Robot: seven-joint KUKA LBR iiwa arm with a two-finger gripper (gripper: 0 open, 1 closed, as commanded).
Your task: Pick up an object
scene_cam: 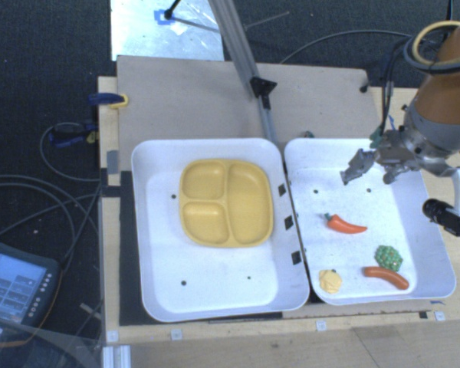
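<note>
Basically no legible writing anywhere. Left bin (157, 282) holds a yellow divided plate (226, 202). Right bin (429, 205) holds an orange pepper (345, 224), green broccoli (389, 257), a red sausage (386, 277) and a small yellow piece (330, 281). Gripper (373, 168) hangs over the right bin's upper part, fingers spread, nothing between them.

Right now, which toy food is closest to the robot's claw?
The orange carrot. It lies just below the gripper; the others sit farther down the bin.

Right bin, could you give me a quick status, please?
Hand open over right bin, holding nothing. Toy carrot nearest, untouched. Nothing in the way.
</note>
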